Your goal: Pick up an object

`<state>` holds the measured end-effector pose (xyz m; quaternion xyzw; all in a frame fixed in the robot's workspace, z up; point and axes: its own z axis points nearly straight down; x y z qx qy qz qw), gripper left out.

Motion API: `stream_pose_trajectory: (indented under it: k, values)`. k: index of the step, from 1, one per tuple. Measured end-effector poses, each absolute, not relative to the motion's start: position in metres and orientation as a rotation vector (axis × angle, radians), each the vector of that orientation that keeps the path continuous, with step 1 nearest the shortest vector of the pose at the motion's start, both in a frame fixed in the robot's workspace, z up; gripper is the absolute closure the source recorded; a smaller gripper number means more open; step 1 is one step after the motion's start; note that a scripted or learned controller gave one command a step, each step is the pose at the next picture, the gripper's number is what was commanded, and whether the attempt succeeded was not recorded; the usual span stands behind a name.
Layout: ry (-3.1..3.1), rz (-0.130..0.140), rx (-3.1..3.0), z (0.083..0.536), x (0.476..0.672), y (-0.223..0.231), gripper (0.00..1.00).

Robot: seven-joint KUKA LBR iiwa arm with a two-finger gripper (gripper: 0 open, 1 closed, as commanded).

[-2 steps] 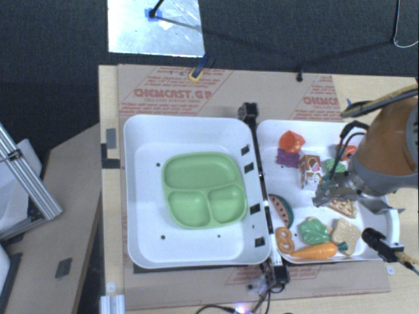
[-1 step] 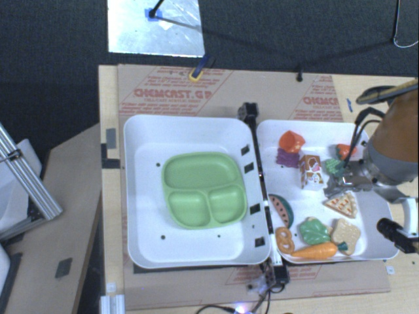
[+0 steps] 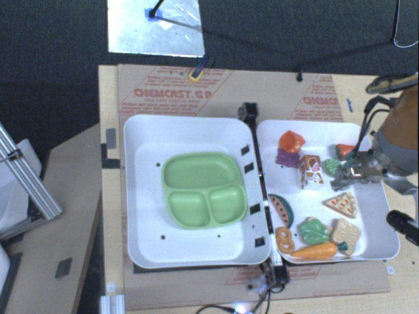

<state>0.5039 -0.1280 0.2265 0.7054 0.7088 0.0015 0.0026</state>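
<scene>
Green divided plate (image 3: 200,190) sits alone in the left bin (image 3: 141,142), likely kept apart as a drop spot. Right of that plate, the second bin (image 3: 386,247) holds the toy food: orange pepper (image 3: 291,140), purple piece (image 3: 286,157), small box (image 3: 311,170), watermelon slice (image 3: 281,208), pretzel (image 3: 285,239), carrot (image 3: 316,251), pizza wedge (image 3: 342,205), cracker (image 3: 345,233). Arm gripper (image 3: 347,173), far right of the plate, is low over a green and red item (image 3: 338,157) at the bin's upper right, probably the pick target. Whether the jaws are open or closed cannot be told, nor any grip.
</scene>
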Motion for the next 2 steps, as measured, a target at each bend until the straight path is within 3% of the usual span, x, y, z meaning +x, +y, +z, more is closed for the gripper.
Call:
stream_pose_trajectory:
  k: [2]
  values:
    - [2.231, 0.005, 2.210, 0.235, 0.558, -0.045, 1.00]
